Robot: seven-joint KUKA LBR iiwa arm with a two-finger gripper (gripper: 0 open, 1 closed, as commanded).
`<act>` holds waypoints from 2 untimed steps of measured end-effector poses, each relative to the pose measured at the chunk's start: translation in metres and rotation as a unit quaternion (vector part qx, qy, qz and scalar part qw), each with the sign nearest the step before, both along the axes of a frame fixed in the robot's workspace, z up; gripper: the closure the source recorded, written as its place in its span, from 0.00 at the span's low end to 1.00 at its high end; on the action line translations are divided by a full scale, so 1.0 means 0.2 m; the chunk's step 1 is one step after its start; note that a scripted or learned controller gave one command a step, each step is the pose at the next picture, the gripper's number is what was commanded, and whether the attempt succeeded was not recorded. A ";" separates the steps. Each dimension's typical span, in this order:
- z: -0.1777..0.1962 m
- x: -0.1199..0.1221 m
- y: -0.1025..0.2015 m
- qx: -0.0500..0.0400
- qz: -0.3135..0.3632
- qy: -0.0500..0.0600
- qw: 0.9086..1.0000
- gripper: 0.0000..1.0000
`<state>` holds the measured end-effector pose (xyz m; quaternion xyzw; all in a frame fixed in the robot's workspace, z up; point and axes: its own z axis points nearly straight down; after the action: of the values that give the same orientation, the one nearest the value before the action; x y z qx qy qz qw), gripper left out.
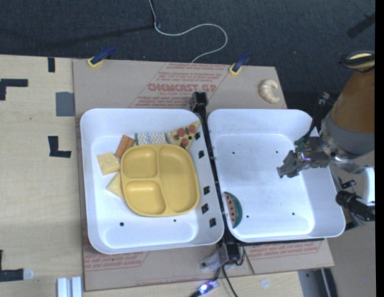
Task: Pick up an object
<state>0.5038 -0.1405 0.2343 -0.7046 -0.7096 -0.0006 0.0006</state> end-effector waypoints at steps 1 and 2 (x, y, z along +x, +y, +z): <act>0.00 0.11 0.30 0.000 0.001 0.001 1.000 1.00; 0.00 0.23 0.60 0.000 0.001 0.000 1.000 1.00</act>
<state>0.5501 -0.0196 0.2333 -0.7040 -0.7102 -0.0003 0.0010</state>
